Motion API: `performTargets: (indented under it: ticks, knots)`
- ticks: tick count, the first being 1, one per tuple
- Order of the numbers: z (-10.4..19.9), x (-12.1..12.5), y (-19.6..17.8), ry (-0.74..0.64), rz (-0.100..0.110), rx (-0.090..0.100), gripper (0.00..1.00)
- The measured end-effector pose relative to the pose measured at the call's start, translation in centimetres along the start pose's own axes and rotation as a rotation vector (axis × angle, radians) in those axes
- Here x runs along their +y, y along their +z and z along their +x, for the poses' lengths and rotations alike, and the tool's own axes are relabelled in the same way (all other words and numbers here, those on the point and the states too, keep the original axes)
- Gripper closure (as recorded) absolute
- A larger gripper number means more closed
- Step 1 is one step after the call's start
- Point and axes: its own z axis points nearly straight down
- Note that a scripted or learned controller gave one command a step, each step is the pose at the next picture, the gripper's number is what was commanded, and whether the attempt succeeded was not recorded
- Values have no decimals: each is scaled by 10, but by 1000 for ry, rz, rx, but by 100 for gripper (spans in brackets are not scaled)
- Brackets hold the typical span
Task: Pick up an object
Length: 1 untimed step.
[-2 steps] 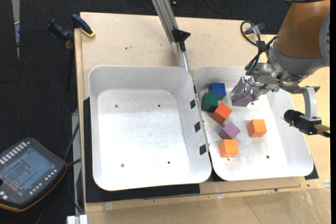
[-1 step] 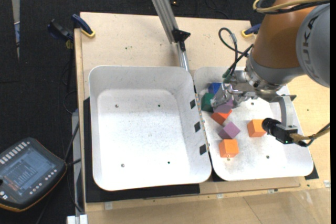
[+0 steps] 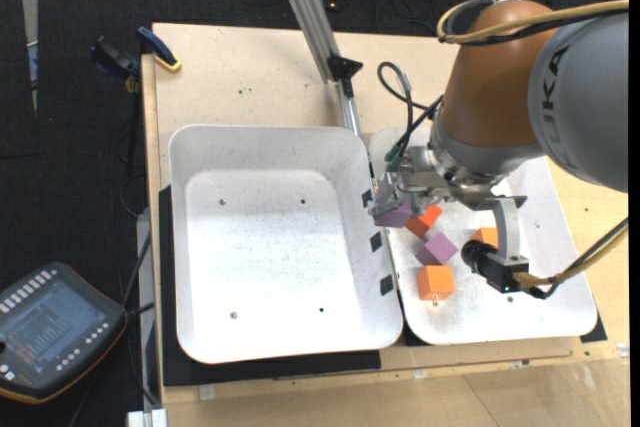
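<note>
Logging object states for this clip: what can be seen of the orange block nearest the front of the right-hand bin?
The orange block is a small cube-like piece, matte, apparently foam or painted wood. It sits on the floor of the right bin, apart from the gripper. A purple block lies just behind it, close or touching; I cannot tell which. Nothing else touches it.
</note>
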Motion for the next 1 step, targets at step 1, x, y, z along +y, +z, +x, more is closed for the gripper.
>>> performTargets:
  ticks: [1]
  knots:
    - [48, -9, 16, 1, 1, -1, 100]
